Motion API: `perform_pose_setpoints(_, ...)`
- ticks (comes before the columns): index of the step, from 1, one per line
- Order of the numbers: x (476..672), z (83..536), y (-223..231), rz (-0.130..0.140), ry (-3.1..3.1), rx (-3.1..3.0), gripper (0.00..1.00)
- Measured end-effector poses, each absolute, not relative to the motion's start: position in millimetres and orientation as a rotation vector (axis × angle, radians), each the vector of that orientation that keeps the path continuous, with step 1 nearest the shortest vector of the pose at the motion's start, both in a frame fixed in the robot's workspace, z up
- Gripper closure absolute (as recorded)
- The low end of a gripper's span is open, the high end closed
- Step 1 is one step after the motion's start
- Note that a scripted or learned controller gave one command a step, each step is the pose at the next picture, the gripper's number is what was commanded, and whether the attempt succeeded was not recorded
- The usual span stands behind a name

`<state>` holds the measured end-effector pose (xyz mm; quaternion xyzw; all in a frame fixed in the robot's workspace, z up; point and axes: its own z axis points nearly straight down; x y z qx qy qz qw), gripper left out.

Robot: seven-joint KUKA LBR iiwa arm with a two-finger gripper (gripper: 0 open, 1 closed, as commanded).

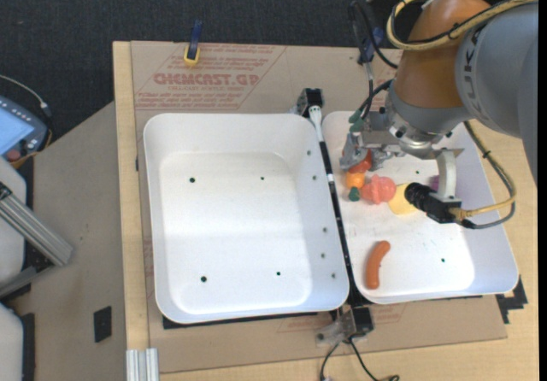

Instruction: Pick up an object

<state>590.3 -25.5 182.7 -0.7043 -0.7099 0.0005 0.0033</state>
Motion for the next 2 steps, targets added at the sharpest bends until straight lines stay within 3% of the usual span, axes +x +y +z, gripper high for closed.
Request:
perform_pose_setpoints(1,547.9,184.4,19.1,0.003,-2.221,-2.212,1.0)
perform_pose_setpoints(2,537.8,263.4,80.9,-0.013,-2.233,-2.215,1.0)
